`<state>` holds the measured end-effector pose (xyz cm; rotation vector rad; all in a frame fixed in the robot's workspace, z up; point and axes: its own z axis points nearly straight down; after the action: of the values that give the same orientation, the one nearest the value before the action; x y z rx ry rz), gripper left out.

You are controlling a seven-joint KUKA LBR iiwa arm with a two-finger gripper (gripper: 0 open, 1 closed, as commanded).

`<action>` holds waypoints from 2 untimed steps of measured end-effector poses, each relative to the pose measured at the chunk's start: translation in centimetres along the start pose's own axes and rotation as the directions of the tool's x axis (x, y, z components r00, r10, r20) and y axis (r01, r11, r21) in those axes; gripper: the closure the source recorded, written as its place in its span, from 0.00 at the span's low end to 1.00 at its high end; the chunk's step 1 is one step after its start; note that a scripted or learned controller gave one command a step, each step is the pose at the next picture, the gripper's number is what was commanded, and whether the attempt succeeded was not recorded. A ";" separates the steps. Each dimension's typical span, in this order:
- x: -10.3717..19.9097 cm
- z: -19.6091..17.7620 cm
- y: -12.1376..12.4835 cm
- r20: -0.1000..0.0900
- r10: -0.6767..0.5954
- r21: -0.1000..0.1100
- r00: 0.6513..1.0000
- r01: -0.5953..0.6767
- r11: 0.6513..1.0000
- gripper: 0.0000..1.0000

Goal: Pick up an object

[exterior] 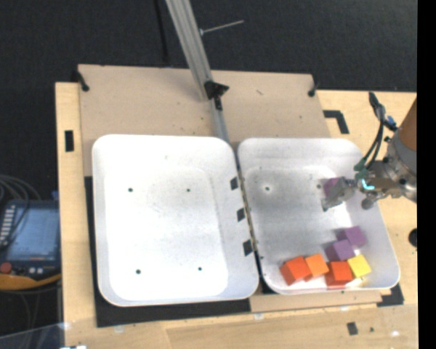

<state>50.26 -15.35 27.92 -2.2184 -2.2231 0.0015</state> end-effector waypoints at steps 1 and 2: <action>0.0 -0.2 0.1 0.001 0.002 -0.004 1.000 -0.002 1.000 0.00; -0.7 5.7 -0.5 0.001 0.003 0.003 1.000 -0.003 1.000 0.00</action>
<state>49.73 -16.05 22.18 -2.2209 -2.2187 0.0051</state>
